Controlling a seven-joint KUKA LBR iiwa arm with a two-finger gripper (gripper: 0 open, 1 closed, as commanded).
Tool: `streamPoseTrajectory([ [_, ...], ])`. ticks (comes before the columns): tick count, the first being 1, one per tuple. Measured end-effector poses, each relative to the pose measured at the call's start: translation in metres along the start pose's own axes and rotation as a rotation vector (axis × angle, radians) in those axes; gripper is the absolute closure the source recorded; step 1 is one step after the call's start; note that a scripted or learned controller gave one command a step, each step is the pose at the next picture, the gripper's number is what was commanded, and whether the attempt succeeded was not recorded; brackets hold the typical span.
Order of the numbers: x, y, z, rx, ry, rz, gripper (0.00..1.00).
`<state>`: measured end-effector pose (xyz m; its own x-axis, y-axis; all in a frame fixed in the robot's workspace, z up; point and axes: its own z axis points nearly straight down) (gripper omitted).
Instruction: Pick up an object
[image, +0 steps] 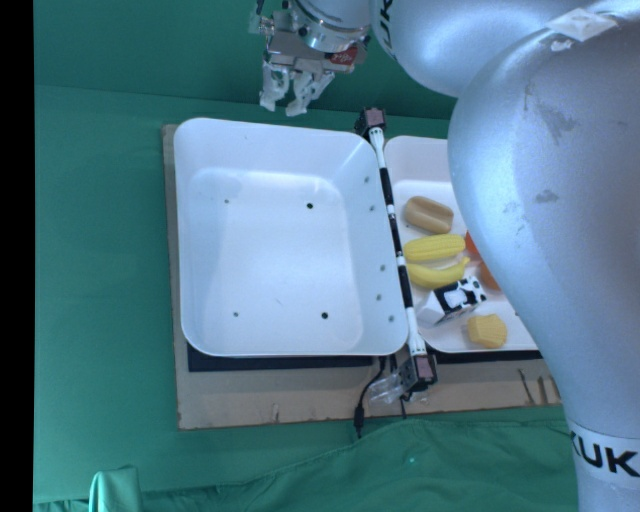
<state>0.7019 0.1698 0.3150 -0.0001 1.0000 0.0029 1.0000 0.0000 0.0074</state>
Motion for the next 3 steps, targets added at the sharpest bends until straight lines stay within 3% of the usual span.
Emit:
streamPoseTrajectory([
  [1,-0.002,0.000,-0.068,-0.001,0.000,0.001,1.00],
  [2,-0.003,-0.001,-0.035,0.011,-0.005,0.003,1.00],
  [3,-0.002,0.000,-0.042,0.005,-0.004,0.003,1.00],
])
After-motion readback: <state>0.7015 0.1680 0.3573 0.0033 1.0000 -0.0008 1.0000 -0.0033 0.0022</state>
